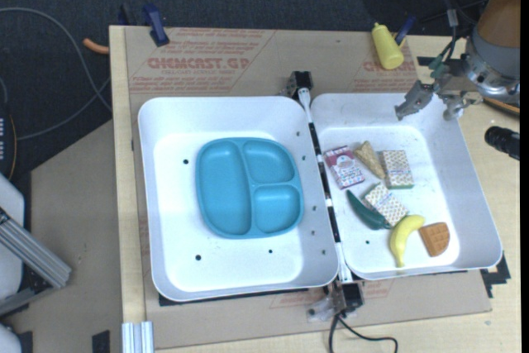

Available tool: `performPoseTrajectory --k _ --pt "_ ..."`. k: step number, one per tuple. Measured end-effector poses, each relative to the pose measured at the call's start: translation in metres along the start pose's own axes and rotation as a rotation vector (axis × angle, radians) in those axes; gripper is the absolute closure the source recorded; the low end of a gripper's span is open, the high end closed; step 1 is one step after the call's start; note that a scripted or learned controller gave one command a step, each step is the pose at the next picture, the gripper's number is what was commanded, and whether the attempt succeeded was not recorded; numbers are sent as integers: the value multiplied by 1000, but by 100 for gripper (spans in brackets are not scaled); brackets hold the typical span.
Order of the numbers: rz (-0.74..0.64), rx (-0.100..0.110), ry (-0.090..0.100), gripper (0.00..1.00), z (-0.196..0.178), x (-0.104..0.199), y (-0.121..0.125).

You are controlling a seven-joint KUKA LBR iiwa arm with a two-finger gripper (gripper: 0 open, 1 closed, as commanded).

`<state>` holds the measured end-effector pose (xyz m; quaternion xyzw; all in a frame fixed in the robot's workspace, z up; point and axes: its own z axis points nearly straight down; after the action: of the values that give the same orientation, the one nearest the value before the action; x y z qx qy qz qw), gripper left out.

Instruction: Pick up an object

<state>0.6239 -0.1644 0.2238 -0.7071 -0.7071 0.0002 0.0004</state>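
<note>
Hovering over the right bin's (463, 146) far corner, the tool (430, 102) hangs with fingers spread and bare; the banana (402, 236) lies well down-frame, near the front rim, slanted.

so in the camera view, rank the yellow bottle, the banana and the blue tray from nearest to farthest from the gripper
1. Yellow bottle, on the bench behind the right bin, up-left of the gripper.
2. Banana, at the near side of the right bin.
3. Blue tray, in the left bin, across the divide.
</note>
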Motion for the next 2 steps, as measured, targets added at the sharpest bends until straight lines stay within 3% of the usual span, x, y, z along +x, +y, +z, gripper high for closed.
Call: performPoseTrajectory --k 1,2 --pt "0 1 0 0 89 10 -46" --pt "0 -8 -3 0 134 -4 -23"
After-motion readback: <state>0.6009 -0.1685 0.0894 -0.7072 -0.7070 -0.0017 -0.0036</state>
